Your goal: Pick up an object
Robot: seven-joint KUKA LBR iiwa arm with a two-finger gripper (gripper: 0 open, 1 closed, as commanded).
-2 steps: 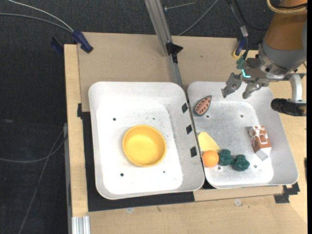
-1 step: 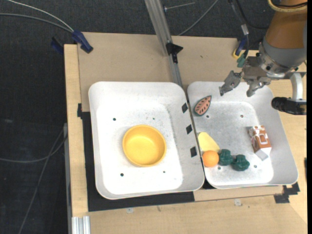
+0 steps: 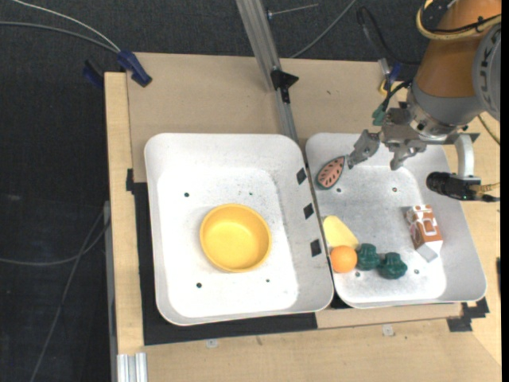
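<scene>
Wooden bench point(image 3: 215, 78) under everything, bearing two shallow white bins side by side. Left bin point(image 3: 179, 173) holding a yellow bowl point(image 3: 234, 237), upright, near its middle. Right bin point(image 3: 457, 269) holding the smaller pieces. Grey arm with orange band point(image 3: 453, 50) reaching in from the right, over the right bin's far end. Gripper point(image 3: 382, 151) hanging above that bin's upper part, fingers spread apart, nothing between them. Orange-and-white box point(image 3: 424, 231) near the right wall, tilted. Green toy point(image 3: 381, 263) by the near edge, just beside an orange ball point(image 3: 343, 259). Pale yellow piece point(image 3: 339, 231) touching the ball's upper side, close to the bin's left wall. Reddish leaf-shaped item point(image 3: 330, 173) at the upper left of the right bin, just beside the gripper's left finger, not held
</scene>
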